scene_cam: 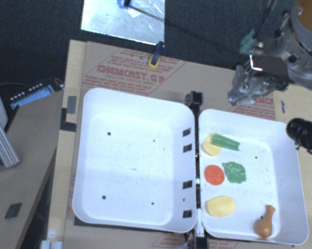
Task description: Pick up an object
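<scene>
The tool (248, 89) hung above the surface just beyond the right bin's (297, 171) far rim; I cannot tell its state. In that bin lay a green piece (233, 172), an orange disc (214, 175) and a yellow lump (220, 205).

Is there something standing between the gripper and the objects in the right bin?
Nothing visible does. The gripper hangs above the bench just beyond the right bin. The nearest object, the green piece, lies uncovered, partly over a yellow piece, with open space between it and the gripper.
</scene>
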You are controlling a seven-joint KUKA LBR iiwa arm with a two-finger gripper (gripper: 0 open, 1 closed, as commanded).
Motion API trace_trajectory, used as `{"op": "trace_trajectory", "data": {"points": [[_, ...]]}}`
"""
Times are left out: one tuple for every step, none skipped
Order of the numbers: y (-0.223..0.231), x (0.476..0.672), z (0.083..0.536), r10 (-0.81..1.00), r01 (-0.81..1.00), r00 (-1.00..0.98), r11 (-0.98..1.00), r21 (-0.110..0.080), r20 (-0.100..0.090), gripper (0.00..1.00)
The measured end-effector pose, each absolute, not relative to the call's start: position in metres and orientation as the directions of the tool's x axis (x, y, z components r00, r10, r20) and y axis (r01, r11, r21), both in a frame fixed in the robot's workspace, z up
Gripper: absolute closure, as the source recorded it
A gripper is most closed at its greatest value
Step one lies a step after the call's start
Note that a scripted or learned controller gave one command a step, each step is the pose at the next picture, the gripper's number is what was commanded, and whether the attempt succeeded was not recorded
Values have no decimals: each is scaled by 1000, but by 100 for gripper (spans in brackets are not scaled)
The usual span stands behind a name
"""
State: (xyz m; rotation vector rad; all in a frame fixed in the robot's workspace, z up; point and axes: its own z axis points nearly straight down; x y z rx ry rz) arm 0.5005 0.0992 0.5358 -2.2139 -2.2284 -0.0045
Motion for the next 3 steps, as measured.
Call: {"op": "trace_trajectory", "data": {"points": [[57,486,536,1000,1000,2,-2,3,0,100],[18,487,535,1000,1000,2,-2,3,0,100],[-70,486,535,1000,1000,7,-7,4,-2,100]]}}
